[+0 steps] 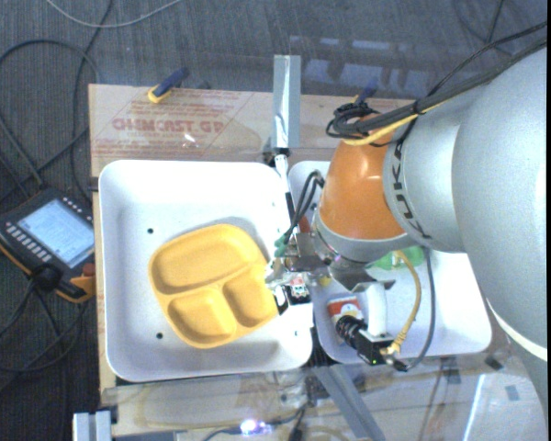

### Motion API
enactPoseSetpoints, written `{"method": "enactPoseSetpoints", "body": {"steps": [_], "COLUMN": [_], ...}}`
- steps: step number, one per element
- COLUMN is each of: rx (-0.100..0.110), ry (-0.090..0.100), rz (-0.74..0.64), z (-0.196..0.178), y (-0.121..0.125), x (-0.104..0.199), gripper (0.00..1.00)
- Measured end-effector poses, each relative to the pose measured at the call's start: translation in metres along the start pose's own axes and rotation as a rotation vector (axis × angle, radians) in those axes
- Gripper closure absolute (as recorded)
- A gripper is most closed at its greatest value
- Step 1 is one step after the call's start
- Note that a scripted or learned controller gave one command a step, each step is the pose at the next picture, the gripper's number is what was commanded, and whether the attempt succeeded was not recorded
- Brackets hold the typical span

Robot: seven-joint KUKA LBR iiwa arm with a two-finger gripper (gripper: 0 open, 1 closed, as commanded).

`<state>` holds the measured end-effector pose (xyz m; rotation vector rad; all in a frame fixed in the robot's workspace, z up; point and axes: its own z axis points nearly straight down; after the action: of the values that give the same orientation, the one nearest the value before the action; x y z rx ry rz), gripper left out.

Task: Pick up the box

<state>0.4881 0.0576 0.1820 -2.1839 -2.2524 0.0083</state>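
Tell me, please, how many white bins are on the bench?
2. The left bin holds a yellow divided tray. The right bin lies beside it, mostly covered by the arm, so things inside may be hidden.

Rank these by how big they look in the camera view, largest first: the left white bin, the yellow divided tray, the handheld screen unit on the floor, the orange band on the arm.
1. Left white bin
2. Yellow divided tray
3 and 4. Orange band and handheld screen unit look similar in size, and the band sits nearer the camera, which inflates it, so I won't rank them.
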Motion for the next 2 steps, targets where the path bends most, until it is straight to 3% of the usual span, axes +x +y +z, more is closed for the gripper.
{"method": "enactPoseSetpoints", "body": {"steps": [1,2], "rx": [-0.004,-0.001], "ry": [-0.003,-0.002], "rz": [-0.059,0.055], "z": [-0.127,-0.064], "y": [-0.006,-0.006], "x": [-0.062,-0.014], "gripper": [1.0,1.0]}}
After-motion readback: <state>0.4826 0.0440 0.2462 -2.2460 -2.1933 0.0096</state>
